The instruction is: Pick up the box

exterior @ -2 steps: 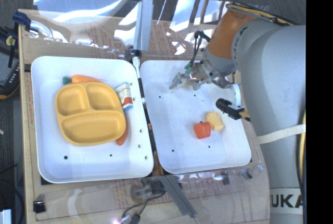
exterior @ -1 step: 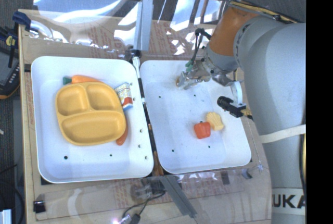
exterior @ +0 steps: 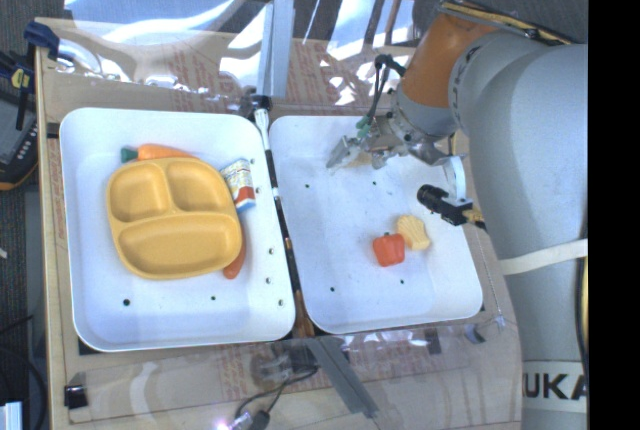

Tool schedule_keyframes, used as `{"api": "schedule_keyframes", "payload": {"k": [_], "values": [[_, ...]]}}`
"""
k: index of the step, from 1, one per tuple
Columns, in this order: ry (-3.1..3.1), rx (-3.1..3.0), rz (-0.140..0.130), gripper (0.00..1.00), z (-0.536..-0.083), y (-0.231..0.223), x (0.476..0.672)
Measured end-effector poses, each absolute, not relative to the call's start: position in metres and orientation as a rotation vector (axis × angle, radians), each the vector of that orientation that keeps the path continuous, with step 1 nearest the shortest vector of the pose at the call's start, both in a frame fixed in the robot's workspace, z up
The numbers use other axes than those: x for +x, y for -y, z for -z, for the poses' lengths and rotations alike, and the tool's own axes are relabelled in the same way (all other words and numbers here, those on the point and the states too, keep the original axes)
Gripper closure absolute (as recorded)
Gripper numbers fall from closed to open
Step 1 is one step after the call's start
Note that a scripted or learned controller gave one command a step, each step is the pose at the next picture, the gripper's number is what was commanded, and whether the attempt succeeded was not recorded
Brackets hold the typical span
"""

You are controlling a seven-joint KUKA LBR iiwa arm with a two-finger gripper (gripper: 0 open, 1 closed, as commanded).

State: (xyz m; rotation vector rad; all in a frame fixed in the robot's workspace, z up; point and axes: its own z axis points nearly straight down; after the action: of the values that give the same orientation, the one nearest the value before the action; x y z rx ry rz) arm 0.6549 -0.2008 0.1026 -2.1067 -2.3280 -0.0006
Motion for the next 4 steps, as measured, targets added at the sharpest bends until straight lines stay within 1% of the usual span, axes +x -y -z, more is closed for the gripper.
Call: {"api": "schedule_keyframes", "payload": {"k": [1,2,3,4], "values": [[2.261,-2.177,-0.004,0.0,-0.091,0.208,0.596],[2.294,-2.143,-0.003,0.0,-0.153,0.133,0.55],[2.148,-2.288,-0.004,0.0,-0.09,0.192,0.632],[1.918,-2.482,-0.005,0.0,-0.091,0.11,0.599]]}}
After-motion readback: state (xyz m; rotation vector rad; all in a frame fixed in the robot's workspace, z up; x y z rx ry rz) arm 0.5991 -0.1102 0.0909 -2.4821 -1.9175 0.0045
